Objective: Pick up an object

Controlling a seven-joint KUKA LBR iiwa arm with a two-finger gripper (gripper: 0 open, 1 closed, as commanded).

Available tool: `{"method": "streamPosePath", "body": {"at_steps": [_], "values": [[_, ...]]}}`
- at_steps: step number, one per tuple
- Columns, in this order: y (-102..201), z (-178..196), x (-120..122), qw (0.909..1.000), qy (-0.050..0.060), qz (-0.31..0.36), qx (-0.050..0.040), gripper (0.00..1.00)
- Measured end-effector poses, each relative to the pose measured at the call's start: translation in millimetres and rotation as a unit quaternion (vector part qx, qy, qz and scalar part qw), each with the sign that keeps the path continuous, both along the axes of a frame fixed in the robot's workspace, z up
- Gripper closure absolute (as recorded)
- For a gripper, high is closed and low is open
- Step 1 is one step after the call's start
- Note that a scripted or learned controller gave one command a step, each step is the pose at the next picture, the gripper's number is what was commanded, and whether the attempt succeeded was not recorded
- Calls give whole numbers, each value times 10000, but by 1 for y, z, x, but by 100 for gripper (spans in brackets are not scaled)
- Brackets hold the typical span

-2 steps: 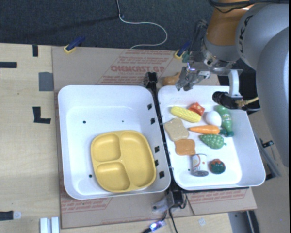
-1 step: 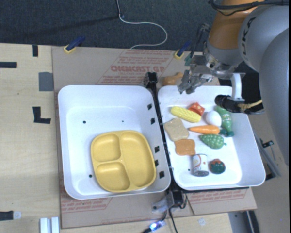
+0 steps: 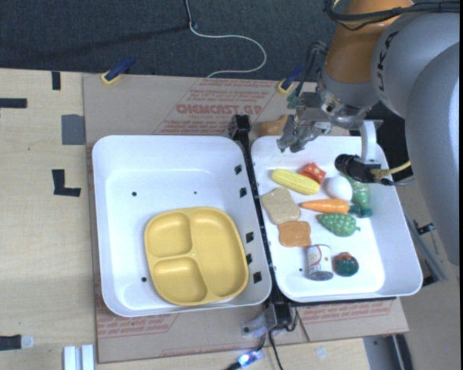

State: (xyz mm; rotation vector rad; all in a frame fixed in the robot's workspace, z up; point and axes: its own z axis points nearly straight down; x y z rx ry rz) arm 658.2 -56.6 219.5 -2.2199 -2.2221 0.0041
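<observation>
Cardboard covers the bench under 2 white bins: the left bin (image 3: 108, 160) holds a yellow divided plate (image 3: 194, 254), and the right bin (image 3: 401, 245) holds a cluster of toy foods. My gripper (image 3: 292, 145) hangs over the far left corner of the right bin, and whether it is open or closed I cannot tell. Just below it lie the corn cob (image 3: 295, 180), a carrot (image 3: 325, 205), a white egg (image 3: 339, 186), a tan slice (image 3: 279, 204) and a small can (image 3: 319, 263).
</observation>
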Motion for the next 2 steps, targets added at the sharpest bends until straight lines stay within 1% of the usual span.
{"method": "streamPosePath", "body": {"at_steps": [1, 2], "values": [[3, 8, 13, 10000, -11, 2, 6, 100], [-7, 15, 9, 10000, -10, -3, 1, 100]]}}
